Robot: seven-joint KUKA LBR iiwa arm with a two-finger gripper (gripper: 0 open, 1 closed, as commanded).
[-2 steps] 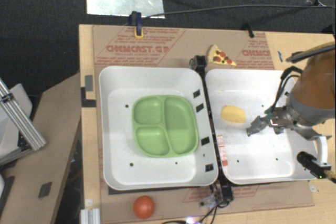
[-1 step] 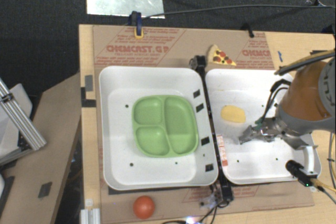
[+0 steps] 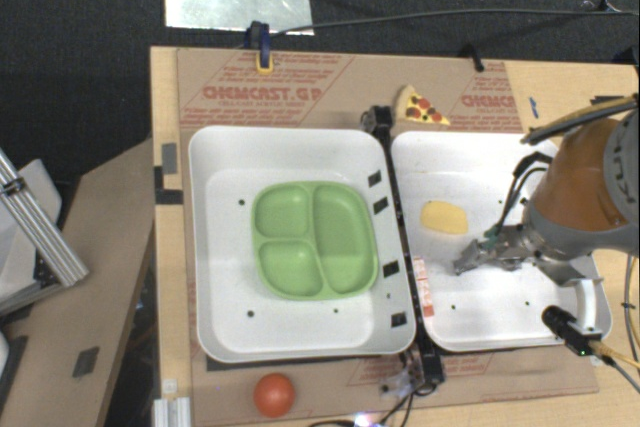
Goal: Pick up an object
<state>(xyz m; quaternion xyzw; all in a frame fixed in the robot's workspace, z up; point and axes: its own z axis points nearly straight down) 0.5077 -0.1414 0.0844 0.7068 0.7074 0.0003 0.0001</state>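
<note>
The small, smooth yellow oval object point(image 3: 443, 217) is lying flat on the floor of the right shallow white bin point(image 3: 470, 320), not yet lifted. The two-finger gripper point(image 3: 470, 260) is hanging low just beside it, toward the bin's front; nothing is showing between its tips, and whether they are parted I cannot tell. Reaching, closing and lifting all appear to be remaining.

Yellow object point(image 3: 444, 217): small, smooth, rounded oval lump, pale yellow, lying flat on the white floor of the right bin point(image 3: 480, 320). It sits up and to the left of the jaws, near them but apart, nothing touching it. Long axis runs roughly left-right in the camera view; finer surface detail too small to tell.
</note>
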